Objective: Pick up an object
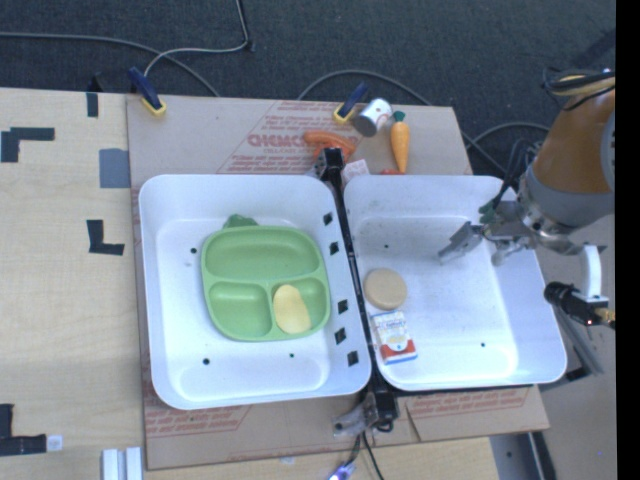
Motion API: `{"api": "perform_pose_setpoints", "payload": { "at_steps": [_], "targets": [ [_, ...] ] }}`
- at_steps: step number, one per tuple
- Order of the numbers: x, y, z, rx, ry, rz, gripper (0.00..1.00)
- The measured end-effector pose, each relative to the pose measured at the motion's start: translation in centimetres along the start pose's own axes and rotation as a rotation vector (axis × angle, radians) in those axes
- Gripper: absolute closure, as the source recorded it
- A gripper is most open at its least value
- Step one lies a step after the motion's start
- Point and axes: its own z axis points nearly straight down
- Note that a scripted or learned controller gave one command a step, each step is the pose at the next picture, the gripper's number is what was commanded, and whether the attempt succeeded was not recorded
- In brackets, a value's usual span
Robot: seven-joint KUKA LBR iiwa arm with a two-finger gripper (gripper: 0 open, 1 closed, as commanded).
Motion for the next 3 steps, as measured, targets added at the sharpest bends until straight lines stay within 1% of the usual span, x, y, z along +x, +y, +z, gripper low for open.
{"api": "perform_pose_setpoints", "payload": {
  "at_steps": [1,2,3],
  "targets": [
    [7.0,2.1,6.6,0.002,0.000,-0.001,0.00],
    [7.5,0.9,10.1,-0.012,-0.001,0.000,0.00],
    [7.2,0.5,10.0,-0.018,0.000,0.000,0.00]
  ]
}}
